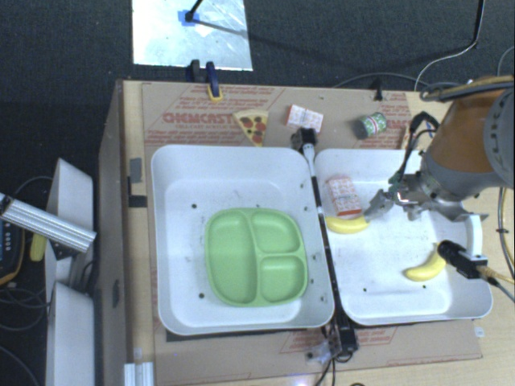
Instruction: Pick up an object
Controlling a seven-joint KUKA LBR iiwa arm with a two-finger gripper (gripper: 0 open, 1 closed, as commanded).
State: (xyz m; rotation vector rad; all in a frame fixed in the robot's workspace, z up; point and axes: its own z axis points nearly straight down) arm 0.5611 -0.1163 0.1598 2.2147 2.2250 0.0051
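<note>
- Banana (424,268) lies near the front right corner of the right bin (402,312); a green divided plate (256,256) sits in the left bin (173,215)
- second banana (348,225) lies mid-bin just beside the gripper (378,206), below a small carton (343,195); whether its jaws are released or clenched I cannot tell
- pizza slice (252,125) and can (372,125) rest behind the bins
</note>
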